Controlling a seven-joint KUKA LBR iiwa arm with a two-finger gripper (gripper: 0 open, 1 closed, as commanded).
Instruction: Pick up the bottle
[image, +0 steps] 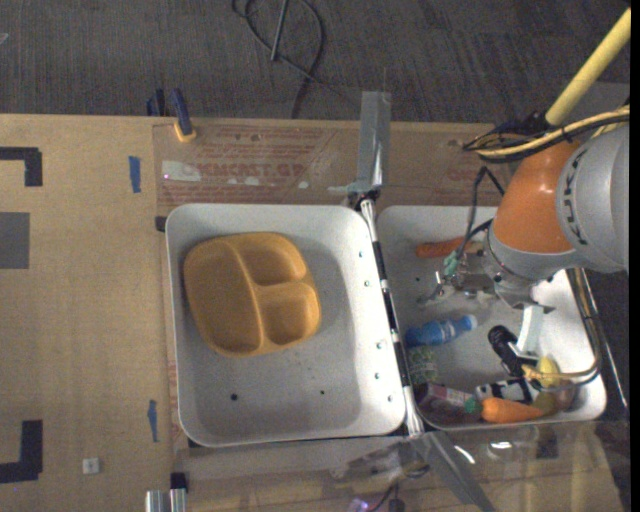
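Note:
A small blue bottle (440, 330) with a pale cap end lies on its side in the right bin (400, 235), near that bin's left wall. My gripper (452, 281) hangs over the right bin just above and slightly right of the bottle, apart from it. The grey arm with its orange band (530, 215) covers the bin's upper right part. Nothing shows between the gripper and the bottle.
The left bin (330, 400) holds a yellow-orange divided plate (250, 292). In the right bin lie an orange stick-like item (438, 248) at the back, a green patterned item (425, 362), a dark item (446, 400), an orange carrot (510, 410) and a yellow piece (546, 373) along the front.

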